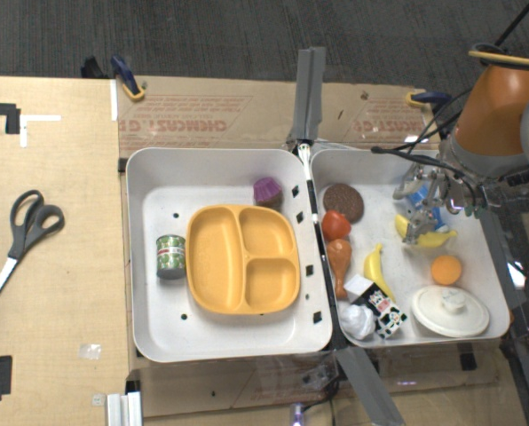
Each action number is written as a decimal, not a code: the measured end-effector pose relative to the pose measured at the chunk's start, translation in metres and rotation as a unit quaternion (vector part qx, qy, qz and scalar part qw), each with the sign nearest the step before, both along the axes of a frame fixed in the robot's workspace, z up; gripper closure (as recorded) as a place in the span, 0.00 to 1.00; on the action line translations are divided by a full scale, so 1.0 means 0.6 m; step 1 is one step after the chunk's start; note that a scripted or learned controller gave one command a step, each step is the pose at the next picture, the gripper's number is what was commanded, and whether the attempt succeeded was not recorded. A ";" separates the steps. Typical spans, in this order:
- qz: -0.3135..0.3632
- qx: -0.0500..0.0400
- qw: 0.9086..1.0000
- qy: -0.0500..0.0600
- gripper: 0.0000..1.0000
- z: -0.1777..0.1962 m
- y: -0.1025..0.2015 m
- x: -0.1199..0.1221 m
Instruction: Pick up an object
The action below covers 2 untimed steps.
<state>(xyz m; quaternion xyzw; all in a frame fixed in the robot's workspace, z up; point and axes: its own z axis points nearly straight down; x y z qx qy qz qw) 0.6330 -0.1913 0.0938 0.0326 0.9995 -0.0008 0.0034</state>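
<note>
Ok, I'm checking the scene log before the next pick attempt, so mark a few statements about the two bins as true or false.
1. The yellow divided plate lies in the left bin. True.
2. The green can sits in the right bin. False: it lies in the left bin, beside the plate.
3. The end effector is over the right bin. True.
4. The orange rests on the plate. False: it is in the right bin, above the white lid.
5. Scissors lie on the bench, left of the bins. True.
</note>
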 end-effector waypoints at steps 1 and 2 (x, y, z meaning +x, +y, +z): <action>-0.082 0.001 0.997 0.001 0.00 -0.001 0.019 -0.068; -0.081 0.000 0.997 -0.001 1.00 0.017 0.020 -0.065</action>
